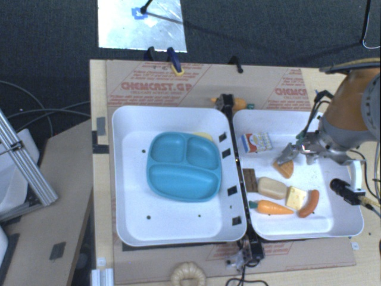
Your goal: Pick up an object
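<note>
My gripper hangs low in the right bin, reaching in from the right. Its tip is right over an orange-brown wedge and partly covers the wedge's top; I cannot see whether they touch. Around it lie a small white carton with red and blue print, a dark brown bar, a beige bread piece, a yellow cube, a carrot and a reddish sausage.
The left bin holds a blue divided plate with a pale yellow item behind it. A black clamp ridge runs between the bins. The arm's grey body and a black part overhang the right bin's right side.
</note>
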Tool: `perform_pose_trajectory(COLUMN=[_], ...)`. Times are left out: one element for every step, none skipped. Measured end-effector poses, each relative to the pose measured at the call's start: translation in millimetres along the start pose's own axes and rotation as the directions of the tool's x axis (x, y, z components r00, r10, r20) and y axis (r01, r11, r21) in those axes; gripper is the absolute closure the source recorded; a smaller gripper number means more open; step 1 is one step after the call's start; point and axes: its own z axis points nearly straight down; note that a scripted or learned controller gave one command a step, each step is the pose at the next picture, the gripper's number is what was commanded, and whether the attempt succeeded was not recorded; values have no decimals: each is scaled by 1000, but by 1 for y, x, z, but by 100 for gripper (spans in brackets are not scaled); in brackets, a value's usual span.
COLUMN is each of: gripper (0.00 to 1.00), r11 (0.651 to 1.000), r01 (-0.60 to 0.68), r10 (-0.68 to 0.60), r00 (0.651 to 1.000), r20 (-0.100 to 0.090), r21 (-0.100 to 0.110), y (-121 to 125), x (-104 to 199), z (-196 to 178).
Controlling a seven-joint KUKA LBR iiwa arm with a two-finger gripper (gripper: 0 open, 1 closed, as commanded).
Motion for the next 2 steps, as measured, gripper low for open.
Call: perform_pose_trajectory(gripper=[0, 100], r11=[1000, 1000], r01=[-1, -1], r10=[1, 1], r00=[1000, 1000], r20=[0, 0], r21=[0, -4], y=[1, 2], x=[1, 0], z=[28, 16])
